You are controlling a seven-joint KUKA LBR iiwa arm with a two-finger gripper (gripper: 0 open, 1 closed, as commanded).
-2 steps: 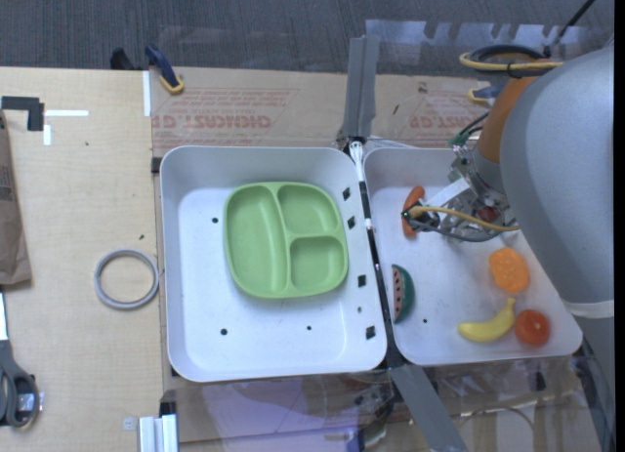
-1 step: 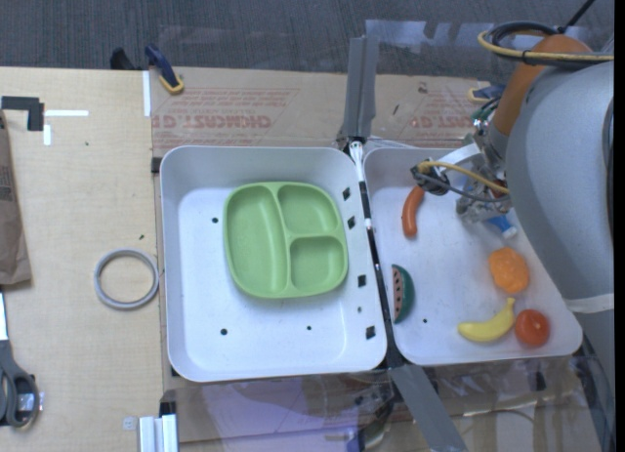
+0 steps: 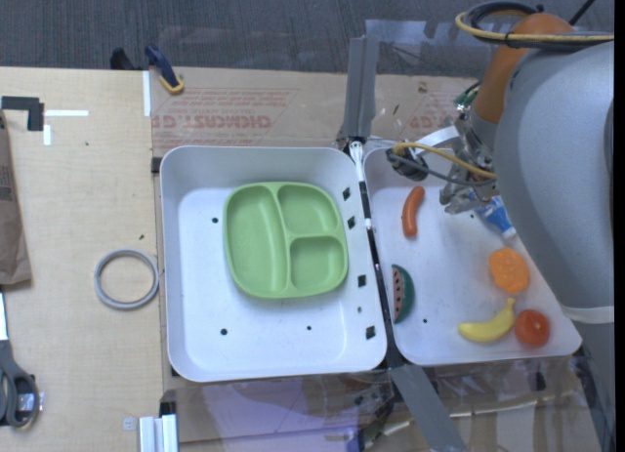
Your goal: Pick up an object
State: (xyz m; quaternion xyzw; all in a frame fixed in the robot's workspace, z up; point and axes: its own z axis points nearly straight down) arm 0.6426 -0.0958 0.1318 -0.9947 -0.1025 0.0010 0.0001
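down at the bottom of the frame, closest to you, is the front rim of the left bin [image 3: 273,370], which has that green divided plate [image 3: 287,239] sitting in it and nothing else. all the pickable stuff is in the right bin [image 3: 430,348]: a watermelon slice [image 3: 401,293] tucked against the left wall, a banana [image 3: 488,324] and a tomato [image 3: 532,327] near the lower right corner, an orange [image 3: 508,269] just above those, a hot dog [image 3: 412,212] toward the upper left, and a blue tube thing [image 3: 498,217] poking out right under the wrist.

your arm [image 3: 562,177] comes in from the right side of the frame and the hand [image 3: 461,196] sits low over the upper part of the right bin, between the hot dog and the blue tube. honestly you can't tell if it's released or clenched, there's too much cable and metal clutter up there.

progress-wise i'd say you're at the reach/descend stage at best. every item looks like it's lying on the bin floor, nothing visibly lifted or pinched. so the actual grab and lift are all left to do. nearest candidates look like the blue tube or the hot dog. over on the worktop at left there's a ring [image 3: 126,277], not relevant.
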